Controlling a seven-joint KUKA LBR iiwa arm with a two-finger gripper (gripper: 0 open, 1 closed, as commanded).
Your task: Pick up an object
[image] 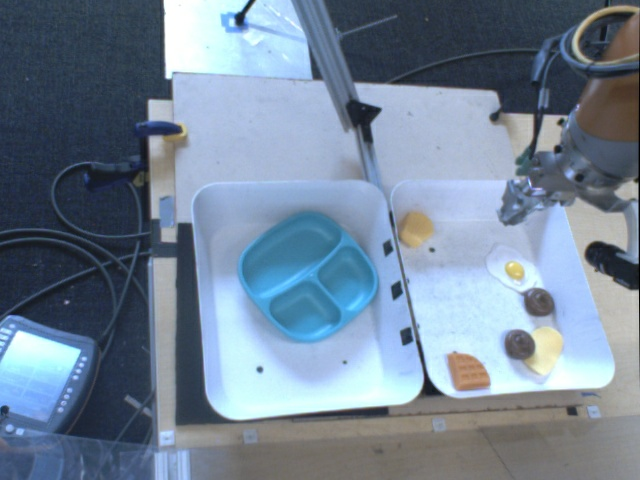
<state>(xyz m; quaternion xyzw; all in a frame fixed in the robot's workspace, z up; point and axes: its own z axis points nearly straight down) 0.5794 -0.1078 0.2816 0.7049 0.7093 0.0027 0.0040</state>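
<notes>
The hand hovers over the right bin's far edge; can't tell how it's set. Nothing's in it. The fried egg sits just below it, with two chocolate donuts nearby.

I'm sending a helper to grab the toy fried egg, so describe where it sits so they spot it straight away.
Look at the right bin of the two white bins, along its right-hand wall. The fried egg lies there, just below the gripper and just above a small brown doughnut. It is the one flat white piece with a round yellow yolk in its middle.
</notes>
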